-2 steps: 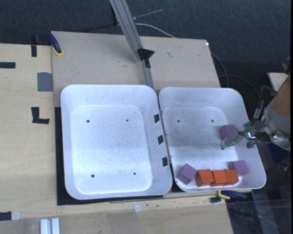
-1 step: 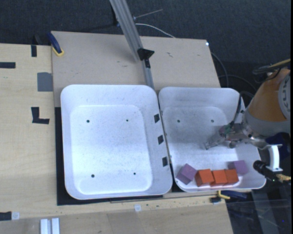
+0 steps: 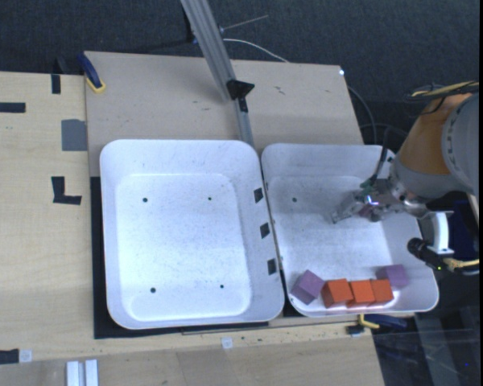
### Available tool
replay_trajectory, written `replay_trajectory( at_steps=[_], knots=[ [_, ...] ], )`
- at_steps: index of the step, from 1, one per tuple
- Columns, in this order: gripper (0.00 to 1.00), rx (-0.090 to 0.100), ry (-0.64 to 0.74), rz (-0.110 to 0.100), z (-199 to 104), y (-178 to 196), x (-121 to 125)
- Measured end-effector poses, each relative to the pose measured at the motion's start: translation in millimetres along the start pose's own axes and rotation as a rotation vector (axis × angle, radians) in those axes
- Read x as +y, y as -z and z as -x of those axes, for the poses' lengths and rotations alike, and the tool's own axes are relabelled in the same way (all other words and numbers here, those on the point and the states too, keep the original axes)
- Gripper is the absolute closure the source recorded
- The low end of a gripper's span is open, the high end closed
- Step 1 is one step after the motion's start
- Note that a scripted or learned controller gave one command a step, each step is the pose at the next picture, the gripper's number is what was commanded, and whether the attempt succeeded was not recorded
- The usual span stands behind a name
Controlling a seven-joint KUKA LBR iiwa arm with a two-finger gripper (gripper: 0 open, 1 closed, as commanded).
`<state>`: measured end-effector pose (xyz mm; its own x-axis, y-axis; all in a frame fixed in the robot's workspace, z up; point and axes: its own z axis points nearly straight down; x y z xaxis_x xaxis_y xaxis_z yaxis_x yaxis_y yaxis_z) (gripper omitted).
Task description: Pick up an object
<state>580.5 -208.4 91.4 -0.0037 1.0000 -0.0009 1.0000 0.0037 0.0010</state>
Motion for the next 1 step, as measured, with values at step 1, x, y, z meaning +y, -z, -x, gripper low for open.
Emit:
replay_trajectory(
  at_steps=[1],
  knots=[
    [0.0, 0.002, -0.002, -0.016, 1.1, 0.5, 100.1]
  ],
)
